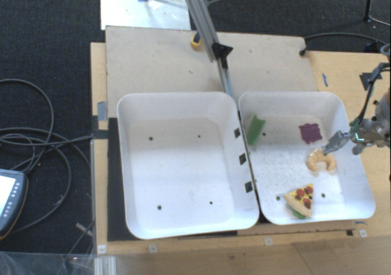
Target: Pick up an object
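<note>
The right bin (351, 203) holds a few toy foods: a green piece (255, 129) leaning on its left wall, a purple piece (310, 132) near the back, a tan croissant (320, 161) in the middle and a pizza slice (300, 199) near the front. My gripper (333, 145) comes in over the bin's right rim. Its tip is just above and to the right of the croissant, close to it or touching it. Nothing is seen lifted off the bin floor.
The left bin (183, 164) stands beside the right one, joined along a wall with black clips (242, 159). A slanted metal pole (204, 17) crosses the back of the bench. Cables and a pendant (11, 197) lie on the floor at left.
</note>
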Robot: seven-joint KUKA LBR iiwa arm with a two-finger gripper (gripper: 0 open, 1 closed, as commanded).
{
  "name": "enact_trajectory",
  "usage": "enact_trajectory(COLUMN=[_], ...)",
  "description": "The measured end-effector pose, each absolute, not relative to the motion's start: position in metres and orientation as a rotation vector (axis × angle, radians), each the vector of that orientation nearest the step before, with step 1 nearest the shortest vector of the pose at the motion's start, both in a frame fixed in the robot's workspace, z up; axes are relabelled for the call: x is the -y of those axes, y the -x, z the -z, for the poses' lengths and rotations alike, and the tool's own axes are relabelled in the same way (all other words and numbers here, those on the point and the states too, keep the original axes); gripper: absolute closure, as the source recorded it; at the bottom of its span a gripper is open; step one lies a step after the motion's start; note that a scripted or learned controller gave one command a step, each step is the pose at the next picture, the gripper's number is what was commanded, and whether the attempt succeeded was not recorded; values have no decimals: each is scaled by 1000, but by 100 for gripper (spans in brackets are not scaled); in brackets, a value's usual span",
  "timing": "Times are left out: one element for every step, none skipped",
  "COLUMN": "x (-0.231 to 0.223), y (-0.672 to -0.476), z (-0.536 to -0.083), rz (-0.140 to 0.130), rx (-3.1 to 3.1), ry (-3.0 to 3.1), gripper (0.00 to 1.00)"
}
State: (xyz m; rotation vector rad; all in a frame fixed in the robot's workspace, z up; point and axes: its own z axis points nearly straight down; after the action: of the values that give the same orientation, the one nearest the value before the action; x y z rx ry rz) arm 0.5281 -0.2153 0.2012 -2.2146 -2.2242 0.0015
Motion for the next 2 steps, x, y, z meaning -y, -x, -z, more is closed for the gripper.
enact_trajectory(x=[215,211], y=[-529,-539], z=[-203,-152], rz=[2,-1], rx=[2227,2227], ry=[2217,2213], gripper=[0,0])
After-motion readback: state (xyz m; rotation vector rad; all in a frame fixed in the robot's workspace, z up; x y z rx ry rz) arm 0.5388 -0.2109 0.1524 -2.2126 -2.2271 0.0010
